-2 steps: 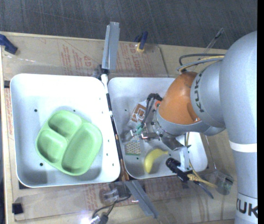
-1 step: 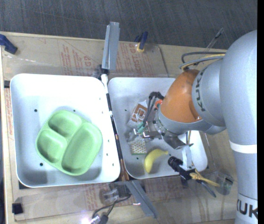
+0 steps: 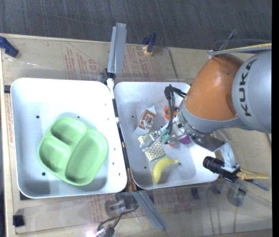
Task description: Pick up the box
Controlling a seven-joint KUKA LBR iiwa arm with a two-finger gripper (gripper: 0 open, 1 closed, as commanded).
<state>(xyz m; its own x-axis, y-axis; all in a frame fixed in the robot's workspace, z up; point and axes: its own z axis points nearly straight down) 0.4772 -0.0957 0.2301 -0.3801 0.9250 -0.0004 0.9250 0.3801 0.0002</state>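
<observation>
Lying: we see the small brown-and-white box (image 3: 147, 119) at the right bin's centre
Gripper: our two-finger gripper (image 3: 163, 137) hovers just lower right of it; jaw state we cannot tell
Neighbours: yellow banana (image 3: 162, 168) below; green divided plate (image 3: 73, 150) in the left bin

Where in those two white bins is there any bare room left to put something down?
Left bin: bare floor along the back and left walls, around the green tray. Right bin: a bare strip behind the box. Crowded near the gripper, the banana and packets.
</observation>
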